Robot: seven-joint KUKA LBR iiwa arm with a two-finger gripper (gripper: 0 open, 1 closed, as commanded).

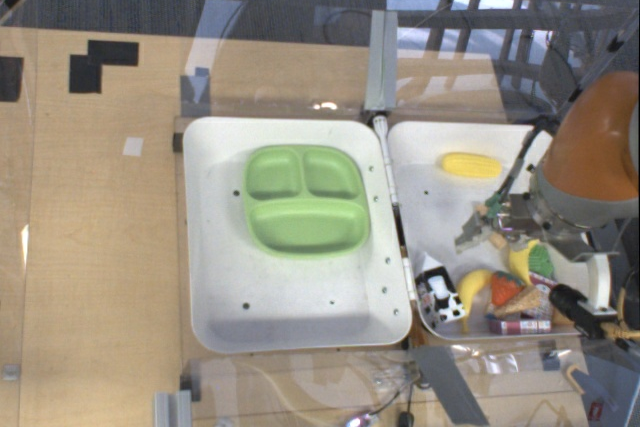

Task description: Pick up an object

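1. A grey KUKA arm with an orange band [600, 140] reaches in from the right over the right-hand shallow white bin [430, 205], its two-finger gripper [478, 230] hanging above the middle of that bin.
2. The gripper's fingers stand spread apart, with nothing seen between them.
3. A yellow plastic corn cob [470, 165] lies alone near the right bin's far edge, well apart from the gripper.
4. Toward the right bin's near edge sits a crowded heap: a small black-and-white box [437, 294] near the near-left corner, a yellow banana-shaped toy [472, 291] just beside it, a red-orange piece [505, 292] touching the banana, and a flat pink-and-white packet [520, 324] along the near rim.
5. A yellow and green item [530, 261] lies just beside the gripper's wrist, partly hidden by it; its shape cannot be told.
6. In the left-hand white bin [215, 315] a light green three-compartment plastic plate [303, 198] rests near the centre, closer to the far edge.
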